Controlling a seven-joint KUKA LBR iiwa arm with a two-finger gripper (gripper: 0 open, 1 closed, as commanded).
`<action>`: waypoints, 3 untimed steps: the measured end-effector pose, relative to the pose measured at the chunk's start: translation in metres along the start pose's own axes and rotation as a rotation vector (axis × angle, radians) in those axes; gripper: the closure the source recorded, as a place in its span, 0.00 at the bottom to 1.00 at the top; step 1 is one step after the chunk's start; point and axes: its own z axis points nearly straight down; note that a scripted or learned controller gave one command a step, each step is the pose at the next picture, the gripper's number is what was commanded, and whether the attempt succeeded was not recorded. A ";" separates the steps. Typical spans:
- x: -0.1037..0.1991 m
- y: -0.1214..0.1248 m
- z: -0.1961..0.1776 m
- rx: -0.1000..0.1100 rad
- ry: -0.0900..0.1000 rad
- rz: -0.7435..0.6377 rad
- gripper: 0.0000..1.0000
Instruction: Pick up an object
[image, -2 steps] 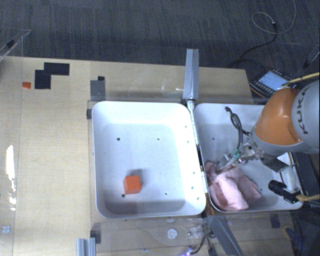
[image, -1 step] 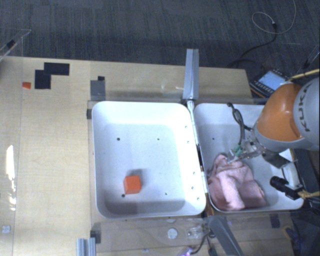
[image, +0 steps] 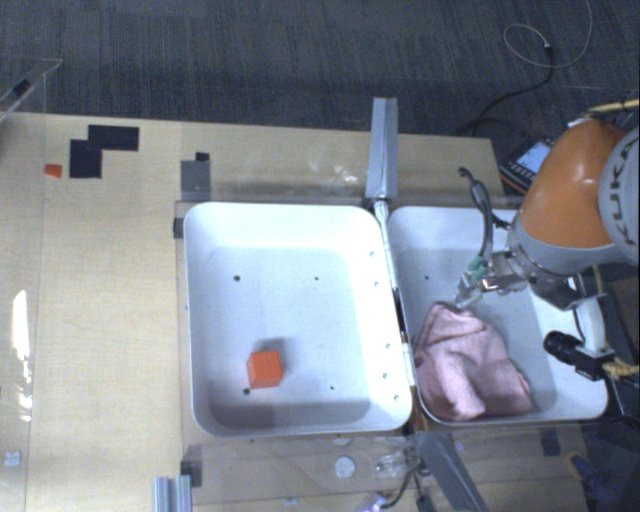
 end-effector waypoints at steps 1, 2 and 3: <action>0.000 0.000 0.000 0.000 0.000 0.001 0.00; -0.039 -0.033 0.092 0.000 0.000 -0.033 0.00; -0.028 0.023 0.096 -0.008 -0.002 -0.017 0.00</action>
